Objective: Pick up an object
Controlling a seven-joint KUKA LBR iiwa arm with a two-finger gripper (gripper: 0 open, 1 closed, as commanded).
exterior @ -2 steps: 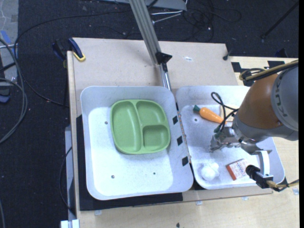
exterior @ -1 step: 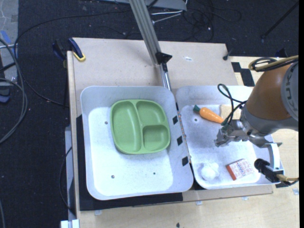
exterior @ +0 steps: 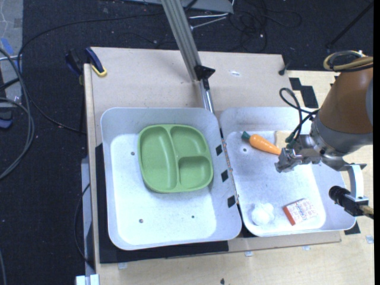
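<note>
Two shallow white bins sit side by side on the bench (exterior: 154, 82). The left bin (exterior: 119, 212) holds a green divided plate (exterior: 176, 158), lying flat in its far half with three compartments. The right bin (exterior: 261, 183) holds the loose things: an orange toy carrot (exterior: 264, 144) with a green tip near the far left part, a pale tan piece (exterior: 282, 138) just beyond it and partly hidden by the arm, a white lumpy object (exterior: 262, 213) near the front edge, and a small red-and-white packet (exterior: 299, 211) to its right, close beside it but apart. The gripper (exterior: 287, 161) hangs over the right bin, just right of the carrot's blunt end and very near it; whether it touches cannot be told, and nothing shows between its fingers. Whether they are spread or pressed together cannot be told from this angle. The grey arm with its orange band (exterior: 351, 100) enters from the right, covering that bin's far right corner, with black cables looping beside it. A slanted metal pole (exterior: 184, 34) crosses the far bench toward the gap between the bins.
</note>
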